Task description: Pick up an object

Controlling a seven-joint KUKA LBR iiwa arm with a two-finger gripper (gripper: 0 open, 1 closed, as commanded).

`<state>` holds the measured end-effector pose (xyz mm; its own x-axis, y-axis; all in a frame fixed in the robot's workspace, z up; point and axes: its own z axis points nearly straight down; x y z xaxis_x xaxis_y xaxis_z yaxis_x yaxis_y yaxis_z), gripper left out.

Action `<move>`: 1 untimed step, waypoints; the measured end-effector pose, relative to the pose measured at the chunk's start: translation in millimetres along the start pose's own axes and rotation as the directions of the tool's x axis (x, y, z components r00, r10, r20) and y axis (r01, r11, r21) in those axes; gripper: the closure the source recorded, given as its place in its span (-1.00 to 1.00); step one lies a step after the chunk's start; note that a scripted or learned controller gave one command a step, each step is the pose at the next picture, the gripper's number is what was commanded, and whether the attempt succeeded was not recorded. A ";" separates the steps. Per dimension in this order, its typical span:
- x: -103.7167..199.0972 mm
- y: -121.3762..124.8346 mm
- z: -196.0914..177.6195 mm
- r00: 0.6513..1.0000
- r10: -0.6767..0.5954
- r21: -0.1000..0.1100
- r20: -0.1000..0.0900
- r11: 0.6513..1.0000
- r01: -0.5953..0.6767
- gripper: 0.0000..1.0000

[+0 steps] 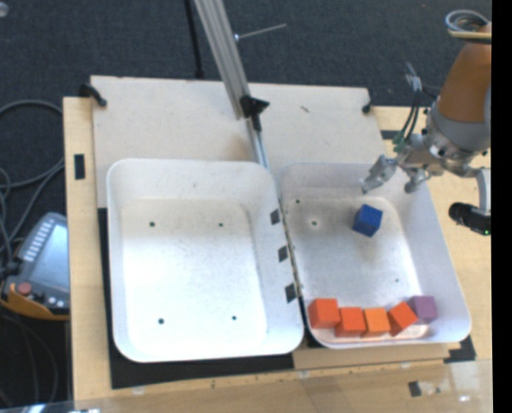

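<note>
A blue cube (367,220) lies in the upper middle of the right bin (423,252). Along that bin's near wall sit several orange blocks (352,317) in a row, with a purple block (423,307) at the row's right end. My gripper (397,175) hangs over the bin's far right rim, above and to the right of the blue cube. Its two fingers (379,174) are spread apart and nothing is between them.
The left bin (195,256) sits beside the right one, split from it by a ridge with black clips. A slanted aluminium post (230,54) rises from behind the bins. Cables and a handheld pendant (40,265) lie off the bench's left edge.
</note>
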<state>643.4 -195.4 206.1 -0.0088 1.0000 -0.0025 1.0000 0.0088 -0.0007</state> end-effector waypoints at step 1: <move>-17.7 11.3 112.3 1.000 0.009 0.000 0.000 1.000 -0.009 -1.00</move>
<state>654.9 -213.2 93.8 0.0002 1.0000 -0.0025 1.0000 -0.0002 -0.0009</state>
